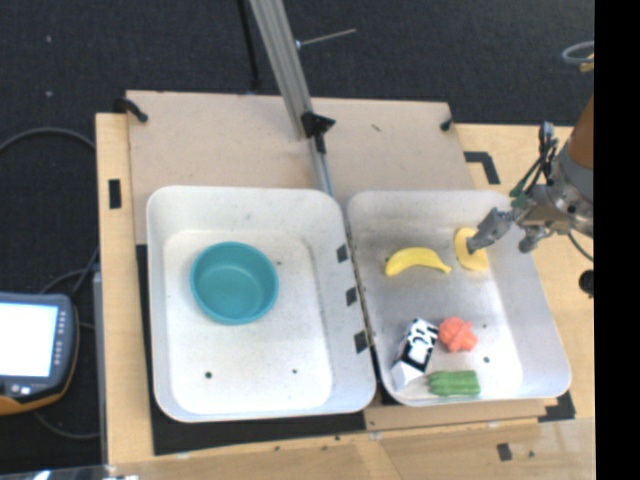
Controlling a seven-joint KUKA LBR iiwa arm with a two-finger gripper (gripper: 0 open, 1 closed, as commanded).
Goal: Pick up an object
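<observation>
Bench: wooden bench top [250, 138] with two shallow white bins side by side, seen from above at a slant.
Left bin: left bin [170, 368] holds one teal bowl [234, 282], upright, sitting left of the bin's centre.
Right bin: right bin [535, 318] holds all the small objects.
Banana: yellow toy banana [417, 261] lies flat in the upper middle of the right bin, curve arching upward in the view.
Yellow piece: small pale-yellow object [470, 251] just right of the banana, near but apart from it; exact kind unclear, partly covered by the gripper finger.
Red item: reddish-orange lumpy toy [458, 334] in the lower part of the right bin, resembling a berry or tomato.
Black-and-white item: small black-and-white box [417, 346] just left of the red toy, tilted, close to the bin's lower left wall.
Green item: green bumpy vegetable toy [454, 383] lies flat along the bin's lower edge, below the red toy and the box.
Arm: grey wrist with tangled cables enters from the right edge, above the right bin's upper right corner.
Gripper: gripper [497, 230] reaches left and down toward the pale-yellow object; one grey finger overlaps that object's right edge. Cannot tell whether the claw is spread or closed, nor whether it grips anything.
Surroundings: slanted metal rail [285, 53] above the bins; handheld screen pendant [35, 348] at the left edge on dark floor.
</observation>
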